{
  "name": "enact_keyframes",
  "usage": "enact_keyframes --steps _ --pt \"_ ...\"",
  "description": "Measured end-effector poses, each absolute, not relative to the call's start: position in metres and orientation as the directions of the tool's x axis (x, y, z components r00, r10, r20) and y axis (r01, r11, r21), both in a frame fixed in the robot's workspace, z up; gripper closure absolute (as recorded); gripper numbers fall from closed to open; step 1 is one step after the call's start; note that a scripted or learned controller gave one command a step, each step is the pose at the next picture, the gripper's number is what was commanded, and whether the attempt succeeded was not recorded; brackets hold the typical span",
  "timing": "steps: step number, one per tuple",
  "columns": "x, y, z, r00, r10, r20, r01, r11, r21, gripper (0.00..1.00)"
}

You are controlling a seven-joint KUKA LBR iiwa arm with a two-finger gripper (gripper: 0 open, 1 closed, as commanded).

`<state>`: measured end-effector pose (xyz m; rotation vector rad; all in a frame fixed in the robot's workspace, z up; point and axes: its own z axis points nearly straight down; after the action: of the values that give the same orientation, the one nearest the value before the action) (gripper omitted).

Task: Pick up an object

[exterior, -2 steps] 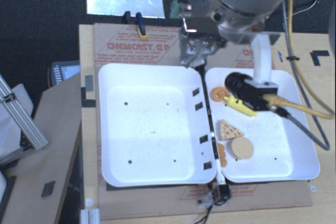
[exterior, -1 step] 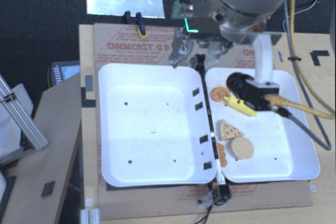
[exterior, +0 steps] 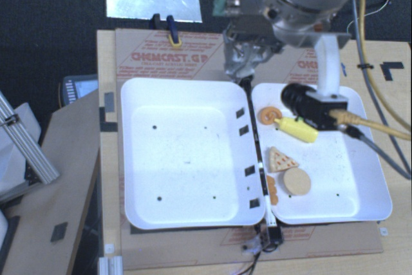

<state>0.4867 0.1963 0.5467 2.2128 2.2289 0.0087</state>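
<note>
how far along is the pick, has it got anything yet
Nothing looks picked yet. The yellow piece, pizza-slice toy, round tan disc and orange ring all lie in the right bin. The end effector hangs above the bins' far edge, nothing visible in it. Descent, grasp and lift remain.

One fixed camera, above the bench (exterior: 77, 138), slanted down, probably moderately near, both bins (exterior: 129, 138) framed.

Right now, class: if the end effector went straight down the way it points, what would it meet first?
Probably the far end of the divider where the left bin and the right bin meet, since the end effector hangs just above it. Depth is unclear from this slanted view, so it might land just behind the bins instead.
</note>
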Motion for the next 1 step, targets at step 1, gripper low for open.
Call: enact_keyframes --steps 1 --pt "0.4870 0.1964 0.5576 -0.011 1.000 0.005 1.000 0.011 0.006 1.00"
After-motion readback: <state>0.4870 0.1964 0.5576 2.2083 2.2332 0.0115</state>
